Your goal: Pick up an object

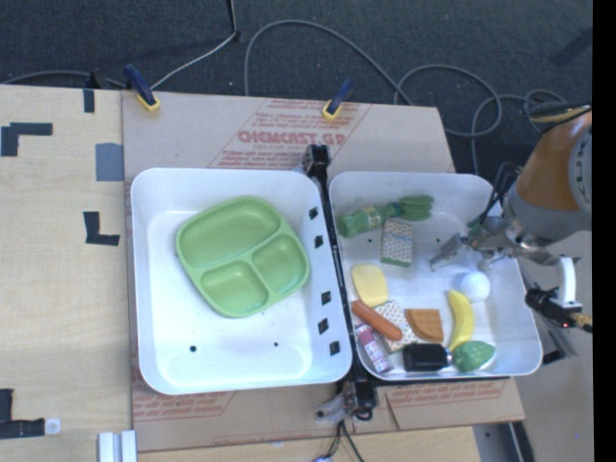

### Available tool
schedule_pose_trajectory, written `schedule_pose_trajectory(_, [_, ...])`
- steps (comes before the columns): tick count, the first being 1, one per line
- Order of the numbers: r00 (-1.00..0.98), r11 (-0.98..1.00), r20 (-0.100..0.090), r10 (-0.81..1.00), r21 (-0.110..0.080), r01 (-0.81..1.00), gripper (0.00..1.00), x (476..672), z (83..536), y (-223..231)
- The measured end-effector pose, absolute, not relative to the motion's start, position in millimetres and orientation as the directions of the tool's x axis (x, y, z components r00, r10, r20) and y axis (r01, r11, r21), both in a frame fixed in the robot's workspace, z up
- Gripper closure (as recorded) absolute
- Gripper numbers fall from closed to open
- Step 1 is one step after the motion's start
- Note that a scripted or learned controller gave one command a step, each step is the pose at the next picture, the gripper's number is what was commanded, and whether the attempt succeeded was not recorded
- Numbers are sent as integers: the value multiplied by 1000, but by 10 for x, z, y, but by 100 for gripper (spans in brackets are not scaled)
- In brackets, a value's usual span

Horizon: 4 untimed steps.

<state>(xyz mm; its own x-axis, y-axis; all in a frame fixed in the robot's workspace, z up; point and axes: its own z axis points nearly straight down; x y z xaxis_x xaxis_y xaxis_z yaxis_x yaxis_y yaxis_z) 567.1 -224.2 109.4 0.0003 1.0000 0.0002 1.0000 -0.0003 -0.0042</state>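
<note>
Hand [450,255] hovers low inside the right bin [438,183], fingers spread apart and clamped on nothing, just beside the white ball [474,284]. Nearer lie a banana [461,318] and a carrot [376,320]; farther left, the green plate [243,254] rests in the left bin [144,287].

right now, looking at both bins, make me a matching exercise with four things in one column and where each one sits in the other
Things:
1. green divided plate
2. banana
3. white ball
4. black block

Places:
A. front edge of the right bin, beside the green round item
B. middle of the left bin
C. right bin, just below the gripper
D. right bin, between the white ball and the green round item

Pairs: 1-B, 2-D, 3-C, 4-A
</note>
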Motion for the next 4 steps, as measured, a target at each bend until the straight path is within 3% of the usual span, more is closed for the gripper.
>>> schedule_pose_trajectory(1, [0, 0, -4, 1000, 4, 1000, 0, 5153, 849, -1897])
schedule_pose_trajectory(2, [0, 0, -5, 1000, 7, 1000, 0, 4862, 850, -1425])
schedule_pose_trajectory(3, [-1, 1, -3, 1000, 4, 1000, 0, 5447, 847, -1039])
schedule_pose_trajectory(4, [-1, 1, -3, 1000, 6, 1000, 0, 4998, 848, -1228])
